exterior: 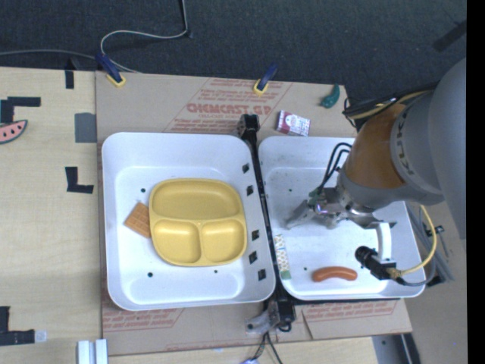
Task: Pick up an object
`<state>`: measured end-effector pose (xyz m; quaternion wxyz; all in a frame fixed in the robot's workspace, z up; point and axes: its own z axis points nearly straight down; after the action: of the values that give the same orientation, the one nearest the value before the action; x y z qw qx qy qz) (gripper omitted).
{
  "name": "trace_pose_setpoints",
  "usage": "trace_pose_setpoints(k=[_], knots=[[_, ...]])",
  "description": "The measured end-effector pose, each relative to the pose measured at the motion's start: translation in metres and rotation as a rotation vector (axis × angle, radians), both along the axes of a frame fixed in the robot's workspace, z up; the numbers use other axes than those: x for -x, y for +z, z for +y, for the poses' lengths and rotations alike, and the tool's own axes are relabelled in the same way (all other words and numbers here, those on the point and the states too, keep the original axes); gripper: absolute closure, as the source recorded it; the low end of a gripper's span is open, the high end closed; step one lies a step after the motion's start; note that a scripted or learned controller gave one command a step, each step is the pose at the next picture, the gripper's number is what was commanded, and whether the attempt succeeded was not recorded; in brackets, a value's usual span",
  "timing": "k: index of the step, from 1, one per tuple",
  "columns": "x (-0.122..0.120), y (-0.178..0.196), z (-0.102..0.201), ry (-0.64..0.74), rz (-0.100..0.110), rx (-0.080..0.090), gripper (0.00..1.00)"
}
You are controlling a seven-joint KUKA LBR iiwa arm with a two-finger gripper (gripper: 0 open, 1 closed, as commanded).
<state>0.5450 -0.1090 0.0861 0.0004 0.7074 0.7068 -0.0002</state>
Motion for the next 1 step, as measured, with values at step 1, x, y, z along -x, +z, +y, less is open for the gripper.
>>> trace_pose_setpoints(k=[1], knots=[[-0.001,0.0098,-0.001,0.0,-0.004,0.003,1.0]])
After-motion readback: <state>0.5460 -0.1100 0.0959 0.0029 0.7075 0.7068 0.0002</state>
